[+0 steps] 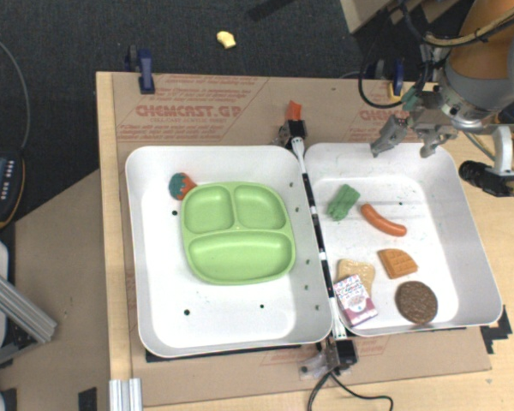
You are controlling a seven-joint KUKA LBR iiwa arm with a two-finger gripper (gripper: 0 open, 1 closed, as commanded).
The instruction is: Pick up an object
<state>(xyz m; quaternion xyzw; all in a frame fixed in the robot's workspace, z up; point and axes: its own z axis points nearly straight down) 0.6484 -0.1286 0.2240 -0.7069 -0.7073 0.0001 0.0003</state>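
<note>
hand [409, 139] hovers spread open and gripping nothing above the far edge of the right white bin [471, 229]. no pick made; the orange sausage-shaped toy [384, 219] lies mid-bin, beside the green block [343, 201]. whole grasp remains.

The cardboard sheet [240, 101] under the two bins carries red printing. The large line along its far edge reads "CHEMCAST GP"; the final letters are partly blurred. A line of smaller red print runs above it and cannot be read. Further red print on the sheet's right part is partly covered and illegible. The small pink-and-white packet [354, 300] in the right bin [471, 238] bears printing too small to read.
</note>
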